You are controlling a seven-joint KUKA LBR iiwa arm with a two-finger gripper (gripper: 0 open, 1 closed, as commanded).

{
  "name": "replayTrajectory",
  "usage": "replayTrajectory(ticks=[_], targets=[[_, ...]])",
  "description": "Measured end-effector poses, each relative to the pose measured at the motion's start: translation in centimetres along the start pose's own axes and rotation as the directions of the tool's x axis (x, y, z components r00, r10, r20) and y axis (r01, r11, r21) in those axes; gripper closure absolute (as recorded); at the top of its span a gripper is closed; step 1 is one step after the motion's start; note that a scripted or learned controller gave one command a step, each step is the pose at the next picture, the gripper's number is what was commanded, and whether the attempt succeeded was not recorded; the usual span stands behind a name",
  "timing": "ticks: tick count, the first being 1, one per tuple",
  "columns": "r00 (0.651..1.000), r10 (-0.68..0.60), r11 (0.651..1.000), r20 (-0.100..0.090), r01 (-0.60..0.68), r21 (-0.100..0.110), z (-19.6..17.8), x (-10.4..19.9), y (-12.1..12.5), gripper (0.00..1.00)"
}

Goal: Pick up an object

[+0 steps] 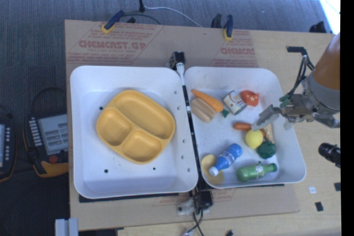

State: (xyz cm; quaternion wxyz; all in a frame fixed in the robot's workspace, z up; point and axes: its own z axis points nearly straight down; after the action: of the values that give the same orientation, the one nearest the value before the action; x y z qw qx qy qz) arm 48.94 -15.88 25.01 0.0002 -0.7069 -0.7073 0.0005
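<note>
Your gripper (269, 116) hangs low over the right bin (287, 166), its grey jaws just above the lemon (254, 139) and the small red piece (241, 126). Whether the jaws are released or clenched you cannot tell from here; nothing sits visibly between them. The toys crowd that bin because it is the pick source: carrot (208, 100), tomato (250, 98), blue bottle (228, 158), green bottle (256, 171). The left bin (83, 174) holds a yellow divided plate (135, 126), probably the drop side. Judging by position, the lemon looks the likeliest target.
</note>
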Motion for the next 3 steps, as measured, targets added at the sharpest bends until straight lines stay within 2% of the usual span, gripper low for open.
replayTrajectory(ticks=[1, 2, 3], targets=[[1.0, -0.001, 1.0, -0.001, 0.001, 0.002, 8.6, 5.9, 7.4, 0.0], [1.0, 0.002, 1.0, 0.003, -0.002, -0.011, 14.8, 3.9, 14.3, 0.0], [1.0, 0.0, 1.0, 0.003, 0.0, -0.005, 13.9, 3.9, 14.1, 1.0]])
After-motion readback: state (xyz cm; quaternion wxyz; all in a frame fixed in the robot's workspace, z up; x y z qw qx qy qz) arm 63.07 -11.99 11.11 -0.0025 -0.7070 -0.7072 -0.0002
